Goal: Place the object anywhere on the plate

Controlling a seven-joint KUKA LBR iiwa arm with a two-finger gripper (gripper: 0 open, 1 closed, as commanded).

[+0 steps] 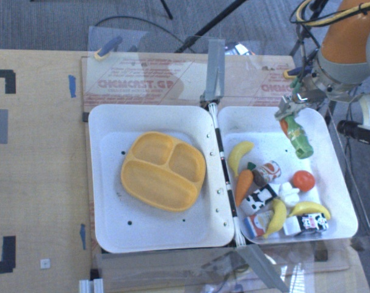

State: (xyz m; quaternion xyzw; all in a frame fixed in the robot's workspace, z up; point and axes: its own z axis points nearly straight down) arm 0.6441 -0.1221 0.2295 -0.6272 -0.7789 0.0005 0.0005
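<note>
Green bottle (298,138) hangs pinched in gripper (289,110) at 2 o'clock, over right bin (340,182); yellow plate (163,171) sits in left bin (105,182).

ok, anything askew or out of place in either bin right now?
One thing: a green bottle hangs tilted off the gripper above the right bin's far side, apart from the toy pile below. The yellow plate sits flat in the left bin, nothing on it. No spills or damage visible.
</note>
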